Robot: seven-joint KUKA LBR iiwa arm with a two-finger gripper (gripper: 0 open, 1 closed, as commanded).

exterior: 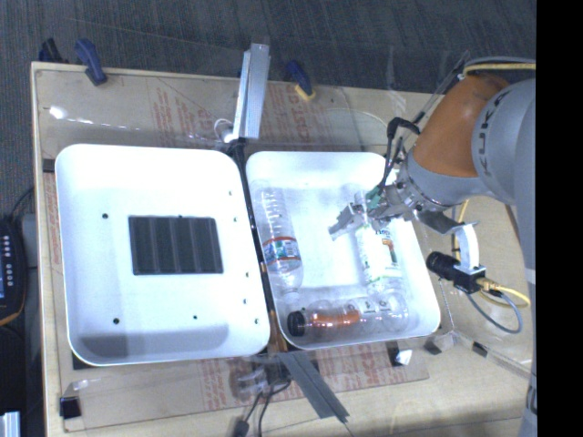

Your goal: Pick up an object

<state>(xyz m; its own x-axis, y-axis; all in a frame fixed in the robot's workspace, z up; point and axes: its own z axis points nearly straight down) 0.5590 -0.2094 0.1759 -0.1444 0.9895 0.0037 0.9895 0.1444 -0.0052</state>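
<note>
Gripper [353, 215] hovers above a clear, white-labelled bottle [375, 255].

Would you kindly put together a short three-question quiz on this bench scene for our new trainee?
1. True or false: the water bottle with the red and blue label lies in the left bin.
2. Multiple choice: the dark ribbed rectangle sits in A) the right bin, B) the left bin, C) on the bench outside both bins.
3. Fill in: the bottle with the black cap lies along the right bin's ____ wall, the one nearest the camera.

Key
1. False; it lies in the right bin, near its left wall.
2. B
3. Bottom (front) wall.

The gripper hovers over the right bin.
</note>
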